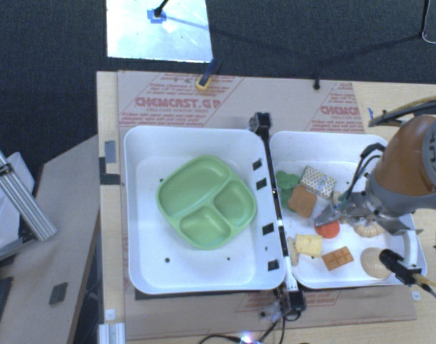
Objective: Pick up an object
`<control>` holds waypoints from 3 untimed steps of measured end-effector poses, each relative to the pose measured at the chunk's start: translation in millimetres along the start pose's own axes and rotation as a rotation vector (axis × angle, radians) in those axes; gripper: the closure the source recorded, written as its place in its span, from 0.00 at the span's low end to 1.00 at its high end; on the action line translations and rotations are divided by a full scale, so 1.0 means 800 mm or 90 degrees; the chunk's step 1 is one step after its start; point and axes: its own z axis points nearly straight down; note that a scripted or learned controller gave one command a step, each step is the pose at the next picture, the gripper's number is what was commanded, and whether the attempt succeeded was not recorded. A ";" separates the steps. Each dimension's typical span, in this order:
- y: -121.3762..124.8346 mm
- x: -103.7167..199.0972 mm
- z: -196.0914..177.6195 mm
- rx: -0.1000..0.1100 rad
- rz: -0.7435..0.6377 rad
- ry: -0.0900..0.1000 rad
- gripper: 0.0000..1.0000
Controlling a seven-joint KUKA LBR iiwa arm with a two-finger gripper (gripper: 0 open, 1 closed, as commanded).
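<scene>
Red is the round toy (pixel 328 228) over which the gripper (pixel 338 211) is lowered at lower right; its opening cannot be told, so closing and lifting are judged next.

Arm reaching in from the right, claw low and pointing left

The grey arm (pixel 419 156) enters from the right edge of the camera view, its orange band (pixel 411 160) a broad rounded mass just above the wrist. Below the band the grey wrist (pixel 386 206) bends down and to the left, ending in the claw (pixel 331 217), which sits at the arm's leftmost reach. Dark cables loop along the upper side of the wrist. The claw's tips are small and blurred, and their spacing cannot be made out.
</scene>
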 end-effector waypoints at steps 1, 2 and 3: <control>0.001 0.000 -0.014 -0.001 0.000 0.000 1.00; 0.002 -0.012 -0.073 0.001 0.001 -0.001 1.00; 0.000 -0.008 -0.129 0.000 -0.002 0.000 1.00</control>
